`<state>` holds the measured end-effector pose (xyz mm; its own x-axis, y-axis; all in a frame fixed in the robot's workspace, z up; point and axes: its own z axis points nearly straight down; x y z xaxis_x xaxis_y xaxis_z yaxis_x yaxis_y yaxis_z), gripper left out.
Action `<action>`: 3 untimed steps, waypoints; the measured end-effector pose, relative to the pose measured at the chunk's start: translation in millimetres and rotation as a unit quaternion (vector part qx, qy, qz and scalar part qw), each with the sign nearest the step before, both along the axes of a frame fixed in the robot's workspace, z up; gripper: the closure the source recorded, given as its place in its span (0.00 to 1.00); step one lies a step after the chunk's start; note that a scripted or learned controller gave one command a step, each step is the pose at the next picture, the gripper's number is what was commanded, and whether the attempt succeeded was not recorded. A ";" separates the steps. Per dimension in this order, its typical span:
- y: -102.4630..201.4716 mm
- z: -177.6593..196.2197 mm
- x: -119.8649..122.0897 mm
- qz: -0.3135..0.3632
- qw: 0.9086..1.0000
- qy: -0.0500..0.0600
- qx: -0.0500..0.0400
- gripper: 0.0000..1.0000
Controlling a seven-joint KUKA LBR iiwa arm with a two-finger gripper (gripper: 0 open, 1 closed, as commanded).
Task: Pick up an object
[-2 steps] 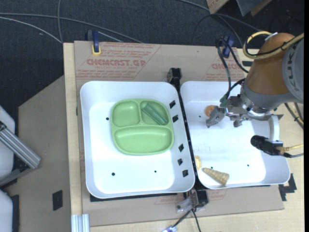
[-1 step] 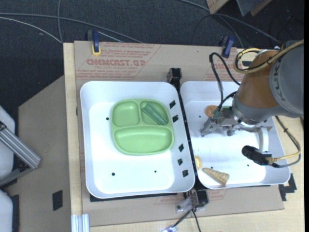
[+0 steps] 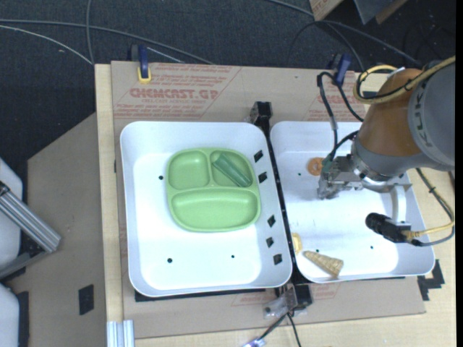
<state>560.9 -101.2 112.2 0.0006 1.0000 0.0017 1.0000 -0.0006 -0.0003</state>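
Over the right white bin (image 3: 376,270), the gripper (image 3: 331,186), grip state unclear, hangs just beside a small orange round object (image 3: 315,166), seemingly approaching; next, descend onto it.

Grey arm (image 3: 438,114), orange band, black cables

Two shallow white bins sit side by side on the bench. The left bin (image 3: 145,215) holds a green divided plate (image 3: 212,191) with a darker green piece (image 3: 231,168) lying in its upper right compartment. Over the right bin (image 3: 362,262), the gripper (image 3: 330,185) hangs low, just beside a small orange object (image 3: 315,166). A tan cone-shaped object (image 3: 323,262) lies near that bin's front edge, well apart from the gripper.
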 end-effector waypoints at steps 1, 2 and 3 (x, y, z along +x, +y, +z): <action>-2.3 63.1 6.6 0.001 1.000 -0.004 -0.001 1.00; 5.8 121.2 2.6 0.001 1.000 -0.004 -0.001 1.00; 5.9 139.8 3.4 0.001 1.000 -0.002 -0.001 1.00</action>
